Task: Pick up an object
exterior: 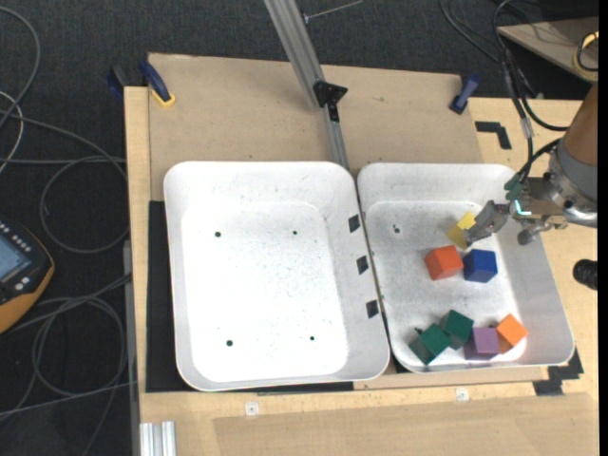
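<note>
The gripper (486, 218) is seen low over the right bin (408, 193), reaching in from the right. Whether it is released or clenched cannot be told; its tip is seen just beside the yellow block (464, 226), and a grasp of that block cannot be confirmed.

From the left, dark carpet with looping black cables (57, 188) is seen, and a yellow-and-black handheld device (17, 269) lies at the edge. A pale wooden bench (247, 103) carries the two bins; blue clamps (157, 82) are fixed at its far corners. The left bin (256, 274) is a shallow white tray, lightly speckled. A grey metal pole (299, 46) slants down to the seam between the bins, where black clips (362, 264) are seen.

In the right bin, the yellow block is placed near the middle, toward the far side. An orange block (443, 262) and a blue block (480, 264) lie side by side just nearer the camera than the gripper tip. Along the near edge, well apart from the gripper, two green blocks (444, 334), a purple block (485, 339) and a smaller orange block (511, 330) are clustered.
</note>
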Controlling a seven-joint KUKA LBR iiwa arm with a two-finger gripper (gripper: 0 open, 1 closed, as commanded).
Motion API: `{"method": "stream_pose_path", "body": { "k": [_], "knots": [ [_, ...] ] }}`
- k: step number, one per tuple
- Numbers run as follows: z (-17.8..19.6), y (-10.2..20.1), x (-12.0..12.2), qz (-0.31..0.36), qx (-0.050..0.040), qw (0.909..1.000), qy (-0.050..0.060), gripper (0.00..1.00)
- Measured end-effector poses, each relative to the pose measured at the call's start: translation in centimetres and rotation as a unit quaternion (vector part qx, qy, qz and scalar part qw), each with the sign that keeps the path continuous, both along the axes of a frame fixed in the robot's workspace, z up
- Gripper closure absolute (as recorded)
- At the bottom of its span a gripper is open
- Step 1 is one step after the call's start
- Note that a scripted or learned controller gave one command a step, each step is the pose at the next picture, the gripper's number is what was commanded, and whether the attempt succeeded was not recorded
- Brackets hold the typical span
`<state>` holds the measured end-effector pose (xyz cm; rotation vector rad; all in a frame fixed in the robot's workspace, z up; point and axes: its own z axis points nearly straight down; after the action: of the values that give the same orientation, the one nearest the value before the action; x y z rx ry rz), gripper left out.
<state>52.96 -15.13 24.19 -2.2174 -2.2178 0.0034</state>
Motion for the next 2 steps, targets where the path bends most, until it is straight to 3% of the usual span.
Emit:
{"method": "stream_pose_path", "body": {
  "k": [1,2],
  "knots": [
    [0.2,0.0,0.0,0.0,-0.0006,1.0,-0.002,0.0],
    [-4.7,-0.8,-0.6,-0.001,0.0,1.0,0.001,0.0]
  ]
}}
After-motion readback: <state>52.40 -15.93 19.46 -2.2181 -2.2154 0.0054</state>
